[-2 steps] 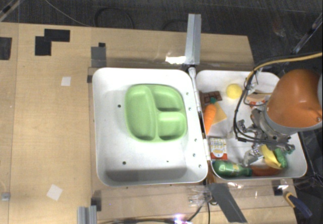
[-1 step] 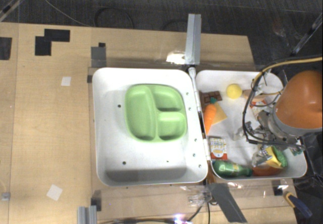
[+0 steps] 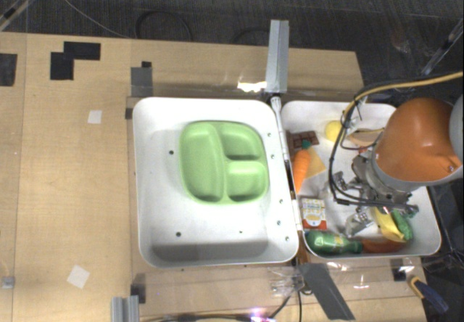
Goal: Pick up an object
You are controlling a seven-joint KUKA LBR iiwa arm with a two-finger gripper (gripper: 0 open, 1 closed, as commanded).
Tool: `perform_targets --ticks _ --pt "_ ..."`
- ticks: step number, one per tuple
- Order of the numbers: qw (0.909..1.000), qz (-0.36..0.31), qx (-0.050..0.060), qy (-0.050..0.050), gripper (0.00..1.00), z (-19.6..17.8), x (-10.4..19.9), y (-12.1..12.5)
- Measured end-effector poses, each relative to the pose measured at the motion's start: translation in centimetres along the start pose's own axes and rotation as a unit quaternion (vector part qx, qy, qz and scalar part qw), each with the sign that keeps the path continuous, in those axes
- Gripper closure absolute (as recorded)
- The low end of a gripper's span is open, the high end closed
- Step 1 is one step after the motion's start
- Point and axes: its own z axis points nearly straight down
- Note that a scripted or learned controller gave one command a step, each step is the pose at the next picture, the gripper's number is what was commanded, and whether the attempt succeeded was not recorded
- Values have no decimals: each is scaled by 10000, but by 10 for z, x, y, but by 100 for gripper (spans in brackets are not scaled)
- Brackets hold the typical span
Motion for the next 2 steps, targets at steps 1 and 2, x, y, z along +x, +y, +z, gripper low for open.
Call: perform_targets --ticks 1,2 --pt "9990 -448 -18 40 0 -51 2 -75" --pt "9993 -364 -29 21 0 4 -71 -88"
